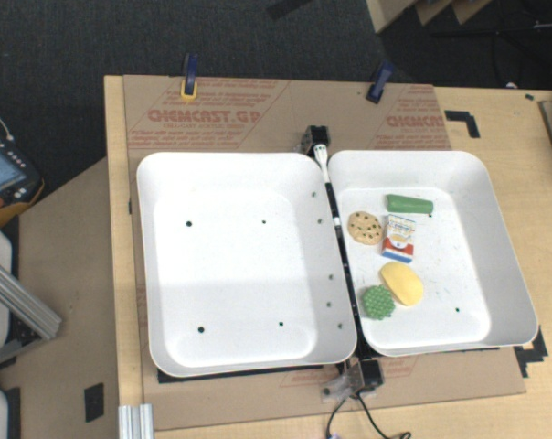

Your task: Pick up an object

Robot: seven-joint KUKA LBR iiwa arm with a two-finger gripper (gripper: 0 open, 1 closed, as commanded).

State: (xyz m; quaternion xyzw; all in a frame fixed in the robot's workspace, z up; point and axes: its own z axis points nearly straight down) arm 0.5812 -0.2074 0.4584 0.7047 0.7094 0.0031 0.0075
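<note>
Dark grey carpet surrounds a brown cardboard-topped bench (pixel 258 99) that carries two shallow white plastic bins side by side. Of the claw I cannot tell anything: how wide it stands, or whether it has hold of something, is not to be read from this view, so the pick looks not yet begun.

Working outward from where the claw would have to come down, all the candidates lie in the right bin (pixel 495 245), clustered left of its middle. A round tan cookie with dark chips (pixel 365 227) sits nearest the dividing wall. Just beside it to the right lies a small white carton with red and blue print (pixel 400 238), and above that a flat green rectangular block (pixel 409 205). Below the carton rests a smooth yellow oval piece (pixel 403 284), touching a knobbly green round piece (pixel 378 303) at its lower left.

The left bin (pixel 166 245) shows bare white floor with a few dark dots.

To do the step well, I would judge the green block the safest target: it stands a little apart from its neighbours, leaving room for the fingers on both long sides. The yellow and green pair touch, so a descent there risks nudging one aside.
</note>
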